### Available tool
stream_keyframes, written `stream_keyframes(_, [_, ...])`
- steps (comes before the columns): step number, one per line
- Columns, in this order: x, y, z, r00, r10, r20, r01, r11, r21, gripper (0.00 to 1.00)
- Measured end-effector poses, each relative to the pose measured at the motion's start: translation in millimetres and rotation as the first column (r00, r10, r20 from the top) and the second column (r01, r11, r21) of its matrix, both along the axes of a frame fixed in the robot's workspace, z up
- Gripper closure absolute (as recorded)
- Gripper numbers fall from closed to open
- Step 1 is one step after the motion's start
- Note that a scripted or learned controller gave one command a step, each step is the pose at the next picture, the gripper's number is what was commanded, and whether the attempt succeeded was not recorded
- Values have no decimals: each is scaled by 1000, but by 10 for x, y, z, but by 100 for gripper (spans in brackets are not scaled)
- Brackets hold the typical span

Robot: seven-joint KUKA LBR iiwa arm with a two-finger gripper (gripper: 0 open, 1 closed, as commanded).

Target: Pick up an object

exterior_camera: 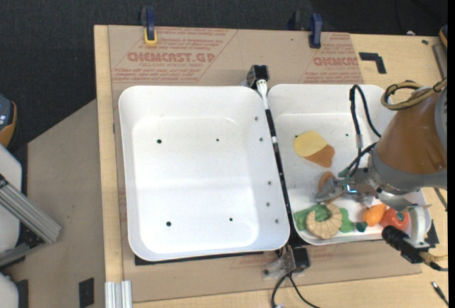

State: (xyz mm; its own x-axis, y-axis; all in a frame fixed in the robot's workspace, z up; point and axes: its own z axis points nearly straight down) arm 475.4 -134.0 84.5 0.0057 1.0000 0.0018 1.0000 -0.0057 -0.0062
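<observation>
Near edge of right bin (307,94): green-and-tan toy (324,220), orange object (374,214) just beside it to right. End effector (334,188) low in same bin above them, finger state cannot tell. Farther back: yellow-and-brown piece (314,146) on bin floor. Left bin (190,170) alongside on bench (234,50).

Two shallow white bins sit side by side on a brown bench (213,50). The left bin (135,157) and the right bin (284,97) touch along a dark seam. The arm (412,143) reaches over the right bin, its gripper (340,188) low beside a yellow-and-brown piece (313,146), above a green item (341,221) with a tan ridged object (323,225) on it, and an orange object (375,214).
</observation>
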Motion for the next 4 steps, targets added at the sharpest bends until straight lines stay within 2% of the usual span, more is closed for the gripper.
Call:
stream_keyframes(1, [37, 24, 100, 1000, 4, 7, -4, 1000, -2, 100])
stream_keyframes(4, [47, 22, 394, 1000, 2, 13, -2, 1000, -5, 100])
